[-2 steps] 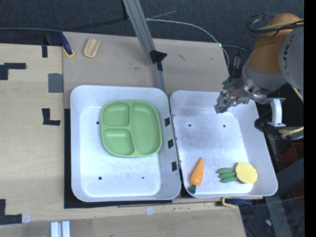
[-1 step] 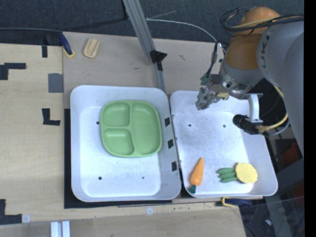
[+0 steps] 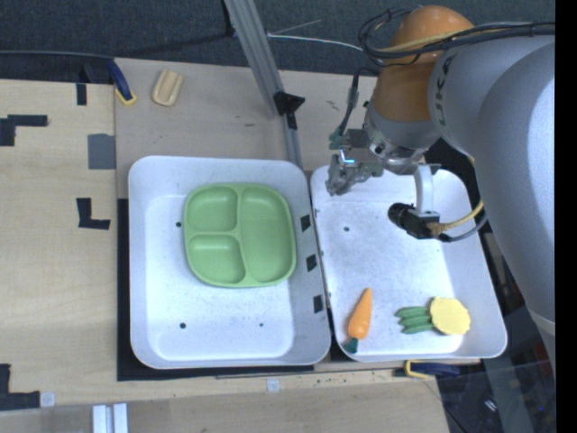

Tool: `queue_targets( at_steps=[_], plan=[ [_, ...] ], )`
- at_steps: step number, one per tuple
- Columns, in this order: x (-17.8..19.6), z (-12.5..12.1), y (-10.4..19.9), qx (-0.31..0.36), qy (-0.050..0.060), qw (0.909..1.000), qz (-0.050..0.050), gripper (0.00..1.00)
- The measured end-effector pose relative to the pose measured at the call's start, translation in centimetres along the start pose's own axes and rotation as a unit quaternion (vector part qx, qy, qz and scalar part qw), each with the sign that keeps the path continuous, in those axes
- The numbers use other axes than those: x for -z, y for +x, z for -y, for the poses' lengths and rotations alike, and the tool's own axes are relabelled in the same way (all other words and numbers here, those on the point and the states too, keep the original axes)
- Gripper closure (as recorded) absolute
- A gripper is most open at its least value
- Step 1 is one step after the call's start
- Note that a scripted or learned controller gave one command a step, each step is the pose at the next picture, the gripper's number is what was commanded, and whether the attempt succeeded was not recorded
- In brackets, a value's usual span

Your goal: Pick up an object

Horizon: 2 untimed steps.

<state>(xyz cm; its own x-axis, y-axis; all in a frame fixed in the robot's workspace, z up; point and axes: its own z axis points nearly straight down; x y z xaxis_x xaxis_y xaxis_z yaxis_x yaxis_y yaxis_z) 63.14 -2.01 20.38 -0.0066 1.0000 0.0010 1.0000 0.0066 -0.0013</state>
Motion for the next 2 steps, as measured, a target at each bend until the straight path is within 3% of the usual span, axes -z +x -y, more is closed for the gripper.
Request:
queue_targets(
  at_steps=[2],
  plan=[
    [0.7, -2.1, 11.6, 0.0, 0.0, 1.0, 0.0, 1.0]
  ],
)
